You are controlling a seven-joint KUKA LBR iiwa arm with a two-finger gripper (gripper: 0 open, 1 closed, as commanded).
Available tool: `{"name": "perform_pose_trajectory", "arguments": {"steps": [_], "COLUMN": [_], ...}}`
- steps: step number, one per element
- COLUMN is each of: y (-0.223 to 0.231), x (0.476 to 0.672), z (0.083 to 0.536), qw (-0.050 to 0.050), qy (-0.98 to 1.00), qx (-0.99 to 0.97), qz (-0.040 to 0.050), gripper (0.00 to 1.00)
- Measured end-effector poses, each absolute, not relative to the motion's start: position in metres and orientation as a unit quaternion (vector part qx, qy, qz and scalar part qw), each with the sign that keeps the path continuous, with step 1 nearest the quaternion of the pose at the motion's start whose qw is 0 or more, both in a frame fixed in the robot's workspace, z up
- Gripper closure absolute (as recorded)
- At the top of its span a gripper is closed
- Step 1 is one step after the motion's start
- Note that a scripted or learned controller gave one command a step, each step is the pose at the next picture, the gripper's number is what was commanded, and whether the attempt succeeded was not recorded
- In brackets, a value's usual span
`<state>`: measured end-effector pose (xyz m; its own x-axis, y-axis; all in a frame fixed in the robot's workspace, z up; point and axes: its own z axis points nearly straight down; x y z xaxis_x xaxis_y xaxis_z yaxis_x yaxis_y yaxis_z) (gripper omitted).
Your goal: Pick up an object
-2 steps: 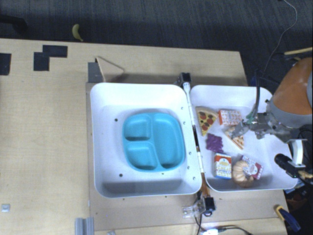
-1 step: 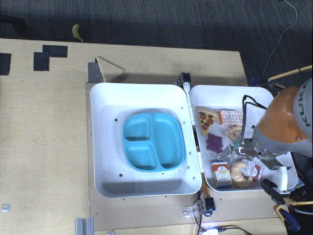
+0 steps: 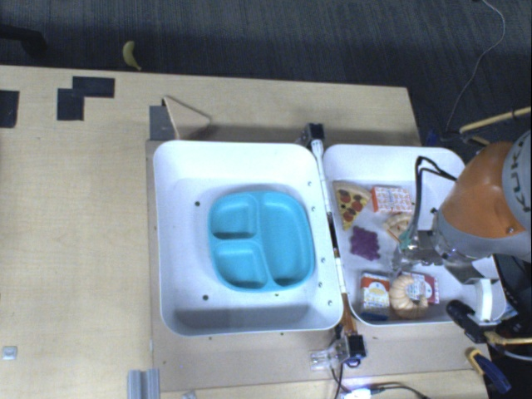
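The right bin holds several small toy foods. A pizza slice and a red-and-white packet lie at its far side. A purple bunch of grapes sits in the middle, with a pale tan piece to its right. Along the near wall lie an orange-and-white carton, a brown bread roll and a red packet. My gripper hangs low over the right bin, just beyond the roll and right of the grapes. The arm's orange band hides the bin's right side.
The left bin holds a blue divided plate. A narrow ridge separates the two bins. Black tape marks lie on the wooden bench at far left. Cables and clamps sit at the near edge.
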<state>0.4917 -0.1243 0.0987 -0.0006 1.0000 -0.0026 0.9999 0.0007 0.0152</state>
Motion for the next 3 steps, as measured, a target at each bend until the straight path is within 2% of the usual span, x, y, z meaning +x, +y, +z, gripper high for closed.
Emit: {"name": "perform_pose_trajectory", "arguments": {"steps": [1, 2, 3], "y": [-0.124, -0.124, -0.124], "x": [0.492, 0.493, 0.493], "z": [0.099, 0.109, 0.109], "qw": [0.006, 0.007, 0.007], "qy": [0.707, 0.708, 0.708], "qx": [0.707, 0.706, 0.706], "qz": [0.0043, 0.0056, 0.0056], "gripper": [0.00, 1.00, 0.00]}}
